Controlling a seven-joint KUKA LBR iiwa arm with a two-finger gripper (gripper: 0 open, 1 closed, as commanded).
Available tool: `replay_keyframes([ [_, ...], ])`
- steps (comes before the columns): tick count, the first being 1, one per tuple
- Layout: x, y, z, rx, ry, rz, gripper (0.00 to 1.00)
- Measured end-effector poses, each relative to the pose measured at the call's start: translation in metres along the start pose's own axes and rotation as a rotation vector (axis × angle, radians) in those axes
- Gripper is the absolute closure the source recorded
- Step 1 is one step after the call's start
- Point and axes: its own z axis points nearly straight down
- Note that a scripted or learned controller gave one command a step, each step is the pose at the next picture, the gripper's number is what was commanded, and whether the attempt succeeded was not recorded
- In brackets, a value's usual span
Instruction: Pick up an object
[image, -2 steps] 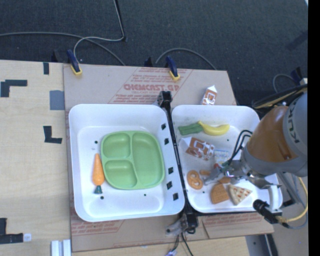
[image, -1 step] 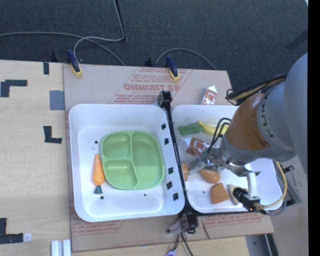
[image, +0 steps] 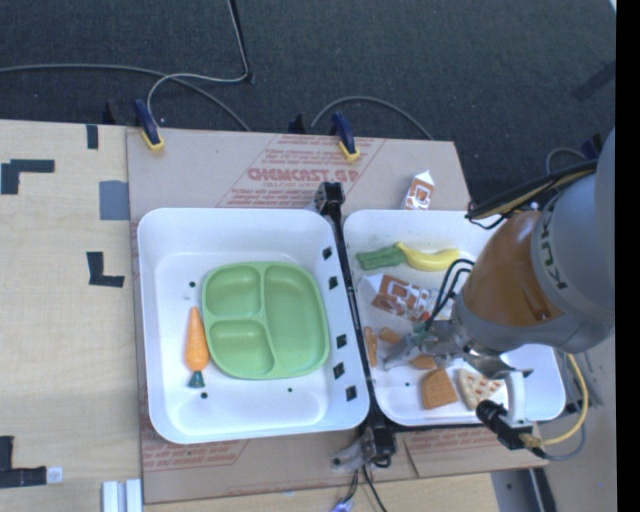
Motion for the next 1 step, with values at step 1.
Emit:
replay_keyframes([
  [1, 0.0000, 0.0003, -0.0098, 0.000, 0.000, 0.000, 1.00],
])
